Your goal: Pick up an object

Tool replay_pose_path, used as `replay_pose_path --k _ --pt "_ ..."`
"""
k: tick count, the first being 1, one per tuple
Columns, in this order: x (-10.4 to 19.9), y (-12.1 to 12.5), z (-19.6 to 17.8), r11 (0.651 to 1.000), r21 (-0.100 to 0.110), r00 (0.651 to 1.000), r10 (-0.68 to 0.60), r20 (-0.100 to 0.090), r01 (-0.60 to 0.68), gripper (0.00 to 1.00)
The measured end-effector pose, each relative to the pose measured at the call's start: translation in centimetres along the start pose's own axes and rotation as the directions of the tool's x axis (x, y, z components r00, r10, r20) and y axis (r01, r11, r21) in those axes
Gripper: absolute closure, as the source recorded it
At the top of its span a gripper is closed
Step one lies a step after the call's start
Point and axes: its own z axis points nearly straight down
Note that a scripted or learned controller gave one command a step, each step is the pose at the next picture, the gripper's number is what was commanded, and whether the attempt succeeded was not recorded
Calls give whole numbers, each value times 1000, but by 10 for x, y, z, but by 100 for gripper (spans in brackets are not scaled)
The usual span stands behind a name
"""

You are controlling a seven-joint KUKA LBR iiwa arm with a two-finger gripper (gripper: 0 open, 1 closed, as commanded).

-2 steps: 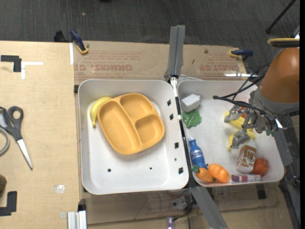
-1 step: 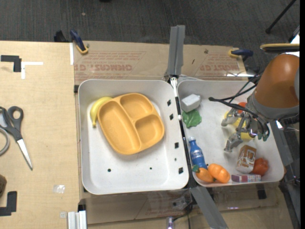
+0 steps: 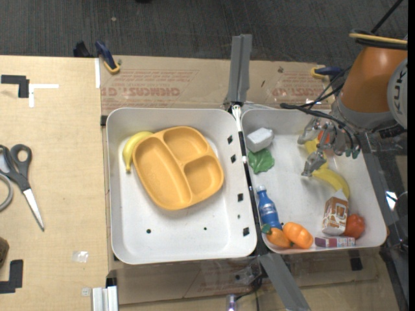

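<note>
While the gripper (image 3: 316,153) hovered, seemingly empty and parted, at the right bin's (image 3: 371,173) upper right, the banana (image 3: 332,179) just below looked best taken squarely across its middle.

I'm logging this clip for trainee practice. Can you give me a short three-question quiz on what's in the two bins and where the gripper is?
1. True or false: the orange divided plate lies in the left bin.
2. Multiple choice: What does the gripper hang closest to? A) blue bottle B) banana in the right bin C) scissors
3. Fill in: a second banana lies against the plate's ____ edge in the view.

Key
1. True.
2. B; the gripper is just above and left of that banana, with nothing seen between its fingers.
3. Left.
</note>
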Motion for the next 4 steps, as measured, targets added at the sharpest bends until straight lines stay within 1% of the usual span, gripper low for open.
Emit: replay_pose_path --k 1,2,3,4 --pt "-2 1 -11 1000 2 1000 -3 7 3 100" --pt "78 62 1 988 0 988 152 -6 -152 100" --pt "78 62 1 988 0 988 153 -6 -153 0" --pt "158 43 1 979 1 979 204 -3 -204 0"
